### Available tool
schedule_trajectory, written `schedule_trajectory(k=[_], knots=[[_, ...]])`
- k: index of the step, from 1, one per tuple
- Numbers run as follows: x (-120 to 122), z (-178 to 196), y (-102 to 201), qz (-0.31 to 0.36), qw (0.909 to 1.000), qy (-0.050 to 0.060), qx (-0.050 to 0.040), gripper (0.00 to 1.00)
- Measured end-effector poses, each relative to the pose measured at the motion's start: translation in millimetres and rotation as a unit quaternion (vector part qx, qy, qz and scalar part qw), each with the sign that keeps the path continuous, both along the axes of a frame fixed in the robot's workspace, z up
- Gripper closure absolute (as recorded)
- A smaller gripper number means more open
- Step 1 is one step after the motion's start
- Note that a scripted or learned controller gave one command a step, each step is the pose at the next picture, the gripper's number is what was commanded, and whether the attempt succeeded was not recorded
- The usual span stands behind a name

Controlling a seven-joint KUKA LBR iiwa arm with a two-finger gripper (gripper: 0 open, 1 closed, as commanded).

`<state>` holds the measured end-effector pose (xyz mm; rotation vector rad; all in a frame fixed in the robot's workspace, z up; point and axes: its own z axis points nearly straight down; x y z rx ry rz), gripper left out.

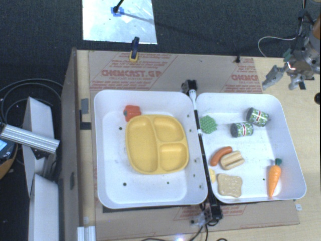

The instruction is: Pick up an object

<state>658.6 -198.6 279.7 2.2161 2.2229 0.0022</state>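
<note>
hovering off the bins, grey two-finger gripper (287, 78) top right, grip state unclear
orange plastic carrot (273, 178) in right white bin (288, 134)

Two bins sit side by side on the counter (150, 67). The left bin (113, 185) holds a divided plate (155, 143) with a pepper (132, 112) behind it. In the right bin (291, 159), two cans (250, 123) lie behind a hot dog (226, 157), toast (229, 185) nearest, a carrot (273, 178) rightmost.
</note>
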Motion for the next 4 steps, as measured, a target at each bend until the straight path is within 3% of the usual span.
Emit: schedule_trajectory(k=[1, 2, 3, 4], knots=[[-11, -101, -8, -0.001, 1.0000, 0.002, 0.0003, 0.00], [0, -196, -2, 0.001, 1.0000, 0.001, 0.0004, 0.00], [2, -183, -3, 0.002, 1.0000, -0.002, -0.0009, 1.00], [-61, -120, 71, 0.001, 1.0000, 0.000, 0.0006, 1.00]])
